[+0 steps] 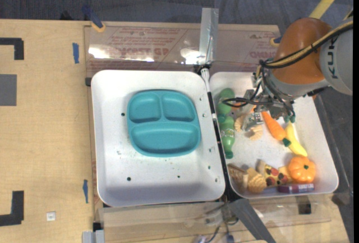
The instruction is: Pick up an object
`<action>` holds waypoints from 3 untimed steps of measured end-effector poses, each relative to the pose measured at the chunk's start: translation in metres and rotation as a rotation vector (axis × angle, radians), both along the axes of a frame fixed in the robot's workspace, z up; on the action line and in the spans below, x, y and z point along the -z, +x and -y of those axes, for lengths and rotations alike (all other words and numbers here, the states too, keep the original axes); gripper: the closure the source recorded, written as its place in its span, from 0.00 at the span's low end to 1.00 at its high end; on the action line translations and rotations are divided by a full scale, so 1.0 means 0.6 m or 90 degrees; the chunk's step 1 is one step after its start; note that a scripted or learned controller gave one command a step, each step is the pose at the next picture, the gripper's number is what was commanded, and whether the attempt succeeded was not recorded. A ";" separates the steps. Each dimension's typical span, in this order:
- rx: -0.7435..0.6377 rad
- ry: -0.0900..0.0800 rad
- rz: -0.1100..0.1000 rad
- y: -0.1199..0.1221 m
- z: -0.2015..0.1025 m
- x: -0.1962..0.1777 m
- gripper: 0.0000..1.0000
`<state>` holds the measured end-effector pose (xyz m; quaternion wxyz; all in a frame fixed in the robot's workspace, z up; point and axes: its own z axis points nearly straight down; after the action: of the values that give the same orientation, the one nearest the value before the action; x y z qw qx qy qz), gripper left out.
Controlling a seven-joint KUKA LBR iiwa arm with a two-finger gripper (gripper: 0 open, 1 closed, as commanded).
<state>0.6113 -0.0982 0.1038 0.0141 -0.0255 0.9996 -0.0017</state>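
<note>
My gripper (256, 117) reaches down into the right bin (328, 152), under the grey wrist and its orange band (300, 51). It hangs over a small tan piece (253, 132) near the bin's middle. An orange carrot (274, 125) lies just right of it and a green bottle-shaped toy (226, 115) lies to its left along the bin's wall. A yellow piece (295, 142) and an orange pumpkin (301, 169) lie further toward the front right. I see nothing lifted off the bin floor.
The left bin (106, 169) holds a teal divided plate (163, 122). Several small toy foods, among them a bread-like piece (255, 181), crowd the right bin's front edge. A metal divider post (208, 34) stands behind the bins.
</note>
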 end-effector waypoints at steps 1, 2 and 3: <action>-0.033 0.002 -0.005 0.082 -0.073 -0.187 1.00; -0.173 0.000 -0.018 0.041 0.039 0.008 1.00; -0.229 -0.003 -0.004 0.049 -0.070 -0.187 1.00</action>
<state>0.6406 -0.0564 0.2161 0.0110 -0.2038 0.9789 -0.0016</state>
